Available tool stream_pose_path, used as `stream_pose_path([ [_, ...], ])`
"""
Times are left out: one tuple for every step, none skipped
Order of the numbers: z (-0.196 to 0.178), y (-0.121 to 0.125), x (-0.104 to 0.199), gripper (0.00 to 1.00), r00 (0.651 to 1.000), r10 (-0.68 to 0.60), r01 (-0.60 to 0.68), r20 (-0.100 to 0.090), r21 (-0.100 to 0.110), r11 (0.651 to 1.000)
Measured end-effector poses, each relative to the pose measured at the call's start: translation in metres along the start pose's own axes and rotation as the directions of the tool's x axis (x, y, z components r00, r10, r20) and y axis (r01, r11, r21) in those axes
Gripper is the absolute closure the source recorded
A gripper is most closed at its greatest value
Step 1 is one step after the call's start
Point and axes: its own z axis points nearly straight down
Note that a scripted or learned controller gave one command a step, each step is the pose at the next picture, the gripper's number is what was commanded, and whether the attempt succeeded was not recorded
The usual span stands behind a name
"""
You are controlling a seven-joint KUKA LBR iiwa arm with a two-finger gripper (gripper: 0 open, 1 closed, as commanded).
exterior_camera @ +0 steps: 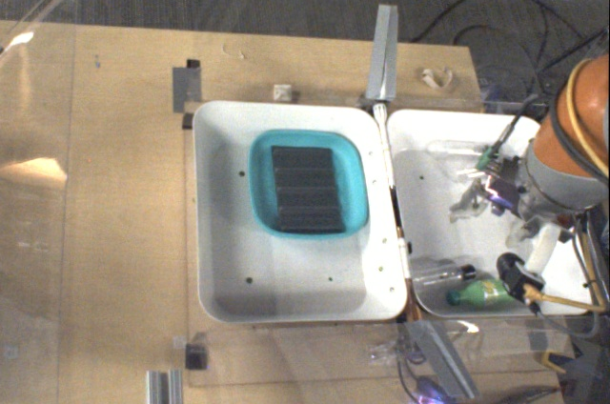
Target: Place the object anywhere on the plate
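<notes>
Tool [481,192] hangs over the right bin [429,231], its grip state impossible to tell. Green bottle [479,294] lies below it, near the frame's lower right, apart from the teal plate [355,183] in the left bin [219,231].

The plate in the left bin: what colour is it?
Teal-blue plate, with a dark ridged block on it, seen in the camera view.

My own arm [581,135] runs off the right edge, so little more than the orange band and part of the grey wrist shows, and it covers the far right of the right bin [429,231]. My pincer [496,188] is a blurred tangle of clear and dark parts over that bin, and I cannot tell how its fingers stand or whether anything sits between them. The green object [481,294] and the clear piece [438,273] by the bin's near wall are too small to name.
</notes>
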Motion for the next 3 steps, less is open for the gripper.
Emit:
stream_pose_path([
  [0.0,0.0,0.0,0.0,1.0,0.0,0.0,0.0,0.0,1.0],
  [0.0,0.0,0.0,0.0,1.0,0.0,0.0,0.0,0.0,1.0],
  [0.0,0.0,0.0,0.0,1.0,0.0,0.0,0.0,0.0,1.0],
])
